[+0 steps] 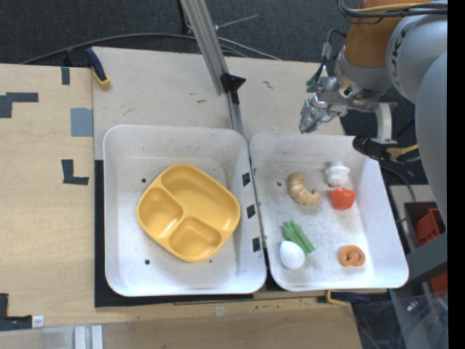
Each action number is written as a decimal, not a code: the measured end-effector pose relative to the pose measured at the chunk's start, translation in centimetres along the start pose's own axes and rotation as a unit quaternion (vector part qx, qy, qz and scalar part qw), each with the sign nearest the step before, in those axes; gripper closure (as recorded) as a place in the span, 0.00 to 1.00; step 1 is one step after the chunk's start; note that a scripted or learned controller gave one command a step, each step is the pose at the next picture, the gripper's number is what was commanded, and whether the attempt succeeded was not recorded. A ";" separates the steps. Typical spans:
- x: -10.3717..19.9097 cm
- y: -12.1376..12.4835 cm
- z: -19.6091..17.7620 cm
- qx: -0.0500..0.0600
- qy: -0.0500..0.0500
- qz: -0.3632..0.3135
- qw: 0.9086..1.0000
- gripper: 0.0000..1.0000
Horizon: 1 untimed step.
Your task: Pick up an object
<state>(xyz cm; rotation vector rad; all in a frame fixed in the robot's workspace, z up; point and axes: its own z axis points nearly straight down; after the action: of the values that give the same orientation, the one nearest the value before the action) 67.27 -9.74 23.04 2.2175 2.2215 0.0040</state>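
Two white bins side by side on the bench [167, 86]; I'm looking down at a slant. Left bin [120, 195] has a yellow divided plate [189, 211] lying flat near its middle, three compartments, tilted diagonally to the bin walls. Right bin [381, 224] carries the loose items: a tan croissant-shaped piece [302, 190] toward the centre; a small white piece [337, 173] just above a red piece [343, 198], the two touching or nearly so; a green leafy piece [296, 235] touching a white egg [292, 254] near the front-left; an orange ring-shaped piece [352, 257] near the front-right, apart from the rest. Arm comes in from the right, orange band up top; the hand [309, 123] sits above the far rim of the right bin, over the bench edge, well apart from every item; nothing between its fingertips that I can see; whether it's spread or pressed together I cannot tell at this angle. A grey metal pole [211, 42] runs down to the gap between the bins.
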 end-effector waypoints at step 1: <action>4.8 -0.7 0.9 0.003 0.001 -0.002 1.000 1.00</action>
<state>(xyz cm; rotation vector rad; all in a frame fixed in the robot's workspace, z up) 66.58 -4.97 22.12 2.2171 2.2291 -0.0018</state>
